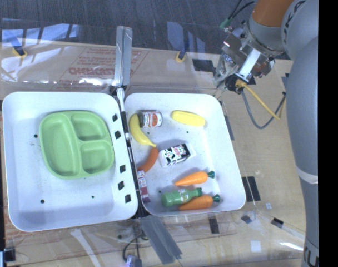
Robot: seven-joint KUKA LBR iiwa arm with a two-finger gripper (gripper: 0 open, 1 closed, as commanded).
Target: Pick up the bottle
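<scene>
Counted: two bins (19, 204) (227, 166), one plate (76, 143), one bottle (180, 197). Carrots (192, 178) (197, 202): two. One each: banana (137, 131), can (151, 119), lemon (188, 118), sausage (149, 160), carton (174, 154).

Your arm (302, 127) comes in from the right of the camera view as a broad grey link that runs up that side from the bottom edge toward the top. Near the top it bends leftward, and there you see the orange band (277, 4) just above the wrist (258, 38). From the band the wrist slants down and to the left and ends in the gripper (224, 74), which sits in the upper right of the view, tilted rather than pointing straight down. The gripper is too small and cluttered here for you to tell whether it is open or closed.
</scene>
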